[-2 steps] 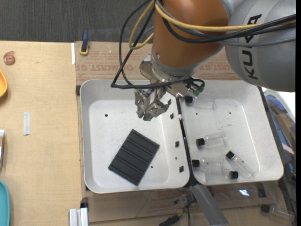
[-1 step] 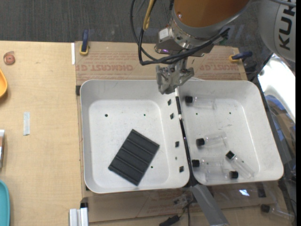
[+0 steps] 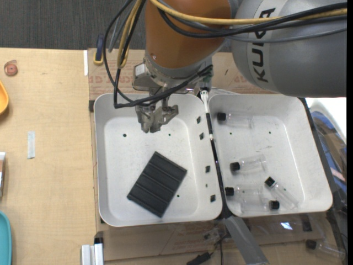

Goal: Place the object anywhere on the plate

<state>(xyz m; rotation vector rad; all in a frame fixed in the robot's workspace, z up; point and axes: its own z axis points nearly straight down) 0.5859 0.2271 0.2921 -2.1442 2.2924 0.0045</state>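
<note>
Clear vials (image 3: 251, 164) in right bin (image 3: 298, 115), wooden bench (image 3: 49, 109)

Pale wooden bench (image 3: 49, 175) beneath a strip of dark grey floor (image 3: 49, 15).

A flat black ribbed rectangular plate (image 3: 158, 183) lies tilted diagonally on the left bin's floor, just below the gripper (image 3: 156, 120), apart from it.

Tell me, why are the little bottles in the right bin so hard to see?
Camera view: the clear vials nearly vanish against the bright white right bin; just their black caps stand out. The black plate contrasts sharply in the left bin.
</note>
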